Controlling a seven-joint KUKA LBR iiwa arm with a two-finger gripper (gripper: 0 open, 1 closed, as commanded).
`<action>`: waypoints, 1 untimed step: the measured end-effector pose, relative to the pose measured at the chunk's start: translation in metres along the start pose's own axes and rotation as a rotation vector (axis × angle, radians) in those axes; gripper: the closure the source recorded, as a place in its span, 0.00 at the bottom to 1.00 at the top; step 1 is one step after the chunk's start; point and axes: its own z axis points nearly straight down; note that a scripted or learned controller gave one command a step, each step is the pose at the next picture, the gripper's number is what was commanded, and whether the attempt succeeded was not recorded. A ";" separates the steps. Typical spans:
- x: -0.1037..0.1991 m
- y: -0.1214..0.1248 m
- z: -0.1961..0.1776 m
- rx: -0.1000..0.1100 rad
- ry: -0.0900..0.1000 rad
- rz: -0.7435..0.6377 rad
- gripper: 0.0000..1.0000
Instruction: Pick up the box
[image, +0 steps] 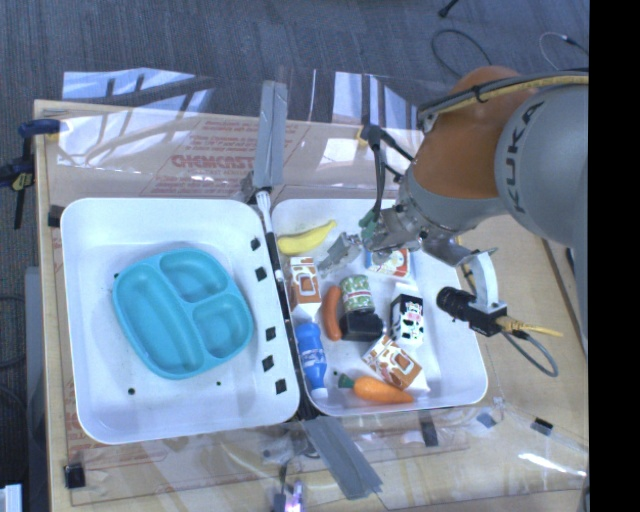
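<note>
The KUKA arm (520, 140) reaches in from the right and hangs over the upper part of the right bin (465, 372). Its gripper (372, 238) sits low near the bin's upper middle, between the banana (305, 237) and a small white carton with red print (392, 262). Whether its pincer stands apart or together cannot be told: the wrist covers the tips, and nothing is seen clamped there.

The right bin holds several box-like items. A small orange-and-white box (304, 279) lies just beside the divider, below the banana. A black-and-white cow-pattern carton (407, 320) stands near the bin's middle. A brown-and-white box (392, 362) lies lower down, touching or just beside the carrot (378, 391) at the bottom edge. Also present are a green-labelled can (356, 294), a black object (361, 325) below it, a second orange piece (331, 311) and a blue bottle (310, 355) along the divider. The left bin (90, 300) bears a blue divided tray (182, 312).

Task status, as a judgement: the pick is not done. Every box rests on the bin floor and none is lifted. The gripper appears to be in the approach or descent stage, nearest to the white carton with red print. Remaining steps are closing on one box, confirming the grasp, and raising it free of its close neighbours.
</note>
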 end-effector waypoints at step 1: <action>0.000 0.000 -0.010 0.002 -0.001 -0.003 1.00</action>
